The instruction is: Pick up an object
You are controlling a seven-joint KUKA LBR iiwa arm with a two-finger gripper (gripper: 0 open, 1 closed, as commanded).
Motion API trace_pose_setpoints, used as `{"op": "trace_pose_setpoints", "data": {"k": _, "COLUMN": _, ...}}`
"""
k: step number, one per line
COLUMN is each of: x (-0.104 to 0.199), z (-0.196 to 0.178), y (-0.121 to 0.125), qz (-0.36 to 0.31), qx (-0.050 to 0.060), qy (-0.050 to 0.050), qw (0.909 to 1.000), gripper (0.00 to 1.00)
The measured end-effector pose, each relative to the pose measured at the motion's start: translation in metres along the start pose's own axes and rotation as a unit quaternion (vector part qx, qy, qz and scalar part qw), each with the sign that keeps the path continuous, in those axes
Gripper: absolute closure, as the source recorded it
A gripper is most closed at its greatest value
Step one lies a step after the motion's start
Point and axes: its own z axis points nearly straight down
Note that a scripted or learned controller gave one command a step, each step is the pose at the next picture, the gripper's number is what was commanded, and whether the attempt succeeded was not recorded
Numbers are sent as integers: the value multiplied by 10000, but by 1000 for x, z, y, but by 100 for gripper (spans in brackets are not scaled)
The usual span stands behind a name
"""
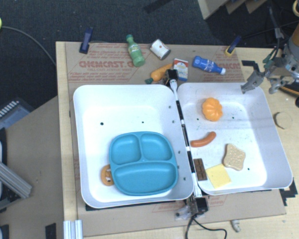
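A bench seen from above at a slant holds 2 shallow white bins side by side. The left bin [89, 108] contains a blue divided plate [142, 162] with 3 compartments, lying toward the near edge. A small brown pretzel-shaped piece [106, 176] peeks out from under the plate's left side.

The right bin [269, 133] holds 5 toy foods. An orange pumpkin [212, 108] sits near the far middle. A reddish sausage [203, 140] lies just left of centre, close to the divider between the bins. A tan slice of bread [234, 157] rests toward the near right, with a yellow cheese square [219, 176] just beside it on the near side. A dark brown bar [200, 170] lies along the bin's left wall, touching the cheese.

The gripper [261, 81] hangs over the far right corner of the right bin, well apart from every food item. Its 2 fingers [250, 85] are spread and hold nothing.

Beyond the bins, on the cardboard bench top, lie a green bottle [135, 51], a white can [160, 49], a blue bottle [208, 64] and a small carton [180, 68].
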Motion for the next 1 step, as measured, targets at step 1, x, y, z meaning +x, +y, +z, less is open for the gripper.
{"op": "trace_pose_setpoints", "data": {"k": 1, "x": 74, "z": 86, "y": -15, "qz": -7, "qx": 14, "qy": 11, "qw": 10000, "gripper": 0}}
